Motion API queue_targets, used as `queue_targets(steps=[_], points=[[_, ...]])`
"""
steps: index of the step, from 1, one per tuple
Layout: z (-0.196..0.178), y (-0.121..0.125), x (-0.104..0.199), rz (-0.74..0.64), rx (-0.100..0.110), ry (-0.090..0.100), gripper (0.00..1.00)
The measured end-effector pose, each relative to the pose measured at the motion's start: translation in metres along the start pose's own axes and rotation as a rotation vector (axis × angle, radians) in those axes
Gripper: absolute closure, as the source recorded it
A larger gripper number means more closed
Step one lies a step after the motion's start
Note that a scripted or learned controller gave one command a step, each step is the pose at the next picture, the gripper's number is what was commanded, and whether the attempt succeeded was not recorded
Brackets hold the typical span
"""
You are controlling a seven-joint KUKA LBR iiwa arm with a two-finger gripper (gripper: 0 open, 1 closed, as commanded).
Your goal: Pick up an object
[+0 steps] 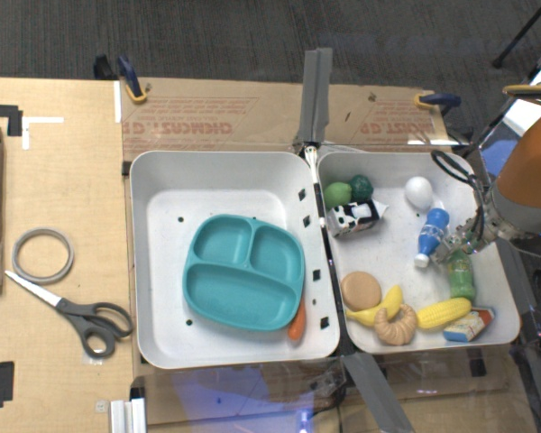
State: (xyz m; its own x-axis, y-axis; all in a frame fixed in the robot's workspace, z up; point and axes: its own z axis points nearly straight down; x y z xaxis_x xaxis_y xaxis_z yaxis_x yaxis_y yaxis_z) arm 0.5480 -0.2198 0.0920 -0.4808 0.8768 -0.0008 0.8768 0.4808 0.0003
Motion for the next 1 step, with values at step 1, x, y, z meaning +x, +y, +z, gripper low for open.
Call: queue_targets(steps=[1], points=[[0.0007, 0.007, 0.0083, -0.011, -0.004, 0.016, 0.0]])
